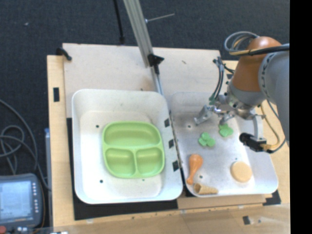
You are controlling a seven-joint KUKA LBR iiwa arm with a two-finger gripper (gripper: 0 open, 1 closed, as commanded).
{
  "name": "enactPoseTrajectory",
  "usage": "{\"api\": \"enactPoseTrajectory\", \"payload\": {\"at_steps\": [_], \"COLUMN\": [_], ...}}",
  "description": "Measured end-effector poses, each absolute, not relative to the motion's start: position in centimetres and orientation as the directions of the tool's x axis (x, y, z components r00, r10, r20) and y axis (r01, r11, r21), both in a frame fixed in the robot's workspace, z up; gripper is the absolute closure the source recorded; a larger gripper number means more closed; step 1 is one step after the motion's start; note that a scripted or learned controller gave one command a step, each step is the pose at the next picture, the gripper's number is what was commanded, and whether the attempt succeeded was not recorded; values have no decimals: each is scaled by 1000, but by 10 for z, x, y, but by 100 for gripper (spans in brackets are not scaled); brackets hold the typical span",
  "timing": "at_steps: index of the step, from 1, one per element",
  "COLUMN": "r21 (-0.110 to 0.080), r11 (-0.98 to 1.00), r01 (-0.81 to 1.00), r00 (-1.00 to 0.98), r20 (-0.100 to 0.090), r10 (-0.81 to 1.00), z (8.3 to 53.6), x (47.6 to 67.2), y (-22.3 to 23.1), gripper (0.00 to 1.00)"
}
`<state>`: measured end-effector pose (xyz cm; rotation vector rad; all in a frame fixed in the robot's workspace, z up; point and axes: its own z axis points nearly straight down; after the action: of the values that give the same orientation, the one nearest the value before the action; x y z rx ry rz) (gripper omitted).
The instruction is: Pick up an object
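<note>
The right bin (256, 189) holds several small items: a green leafy piece (207, 140), a second green piece (225, 130), an orange drumstick-shaped toy (195, 165), a round tan disc (241, 171) and a tan wedge (207, 189) at the front rim. My gripper (214, 117) hangs over the back of this bin, just behind the two green pieces. Its fingers look spread open, with nothing between them. The second green piece lies right below the finger on the right.
The left bin (85, 130) holds a green divided plate (132, 148). A slanted metal pole (141, 33) rises behind the bins. A black cable plug (253, 143) hangs off the arm over the right bin's right side.
</note>
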<state>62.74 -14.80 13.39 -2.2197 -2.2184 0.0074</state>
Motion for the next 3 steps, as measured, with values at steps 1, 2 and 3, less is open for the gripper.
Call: {"api": "enactPoseTrajectory", "payload": {"at_steps": [1,2,3], "r21": [-3,4,8], "r11": [-3,-8,-4], "r01": [1000,1000,1000], "r00": [3,8,4], "r20": [-2,-2,-2], "r10": [1000,1000,1000], "z": [99,113,177], "x": [627,629,625], "y": [-149,-150,-152], "gripper": [0,100,100]}}
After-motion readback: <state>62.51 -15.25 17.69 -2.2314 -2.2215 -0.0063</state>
